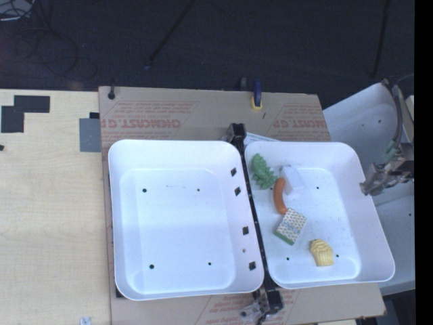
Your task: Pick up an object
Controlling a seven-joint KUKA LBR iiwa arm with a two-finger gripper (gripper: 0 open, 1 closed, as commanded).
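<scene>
The gripper (383, 180) hangs at the right side of the view, just outside the right rim of the right bin (369, 202). It is small and dark there, and I cannot tell from the picture how it stands; nothing can be seen in it. The grey arm (369, 117) lies behind it, toward the upper right.

All the objects are in the right bin, on its left half, well apart from the gripper. Nearest to the gripper is the yellow object (322, 252), with a ribbed surface, close to the front wall of the bin. Left of it and a little further back lies a small flat packet (291, 225) with a dotted pattern and a green edge, turned at an angle. Just behind the packet is an orange object (279, 196), long like a carrot, pointing front to back. A pale whitish piece (293, 177) lies beside its top end, hard to make out against the bin. The green leafy object (263, 172) is furthest left, near the dividing edge.

The left bin (122, 215) stands beside it, and both rest on a cardboard sheet (176, 117) on the light wooden bench (47, 215).
</scene>
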